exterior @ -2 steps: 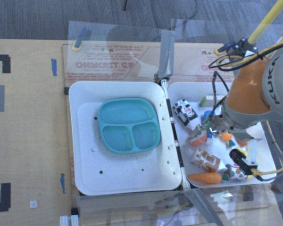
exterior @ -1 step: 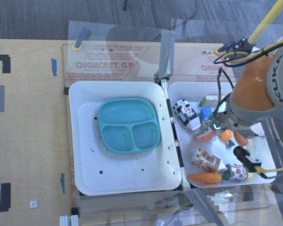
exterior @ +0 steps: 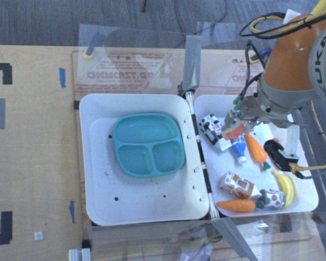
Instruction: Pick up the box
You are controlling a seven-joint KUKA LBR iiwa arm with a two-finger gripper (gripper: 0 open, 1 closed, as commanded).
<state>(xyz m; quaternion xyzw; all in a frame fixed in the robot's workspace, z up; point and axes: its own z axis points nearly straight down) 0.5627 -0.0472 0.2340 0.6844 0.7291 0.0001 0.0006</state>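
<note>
The box [exterior: 237, 185] is a small brown and white carton lying tilted in the lower middle of the right bin [exterior: 309, 200]. My gripper [exterior: 243, 118] hangs over the upper part of that bin, well above the box and apart from it. Directly below the gripper lie a flat white and red item [exterior: 231, 136] and a blue and white tube [exterior: 240, 149]. Nothing shows between the gripper and the box.
Beside the box lie an orange carrot [exterior: 236, 205], a small colourful toy [exterior: 273, 198] and a banana [exterior: 285, 184]. Another carrot [exterior: 255, 148] and a black and white cow toy [exterior: 211, 126] sit higher up. The left bin [exterior: 98, 194] holds a teal divided plate [exterior: 149, 145].
</note>
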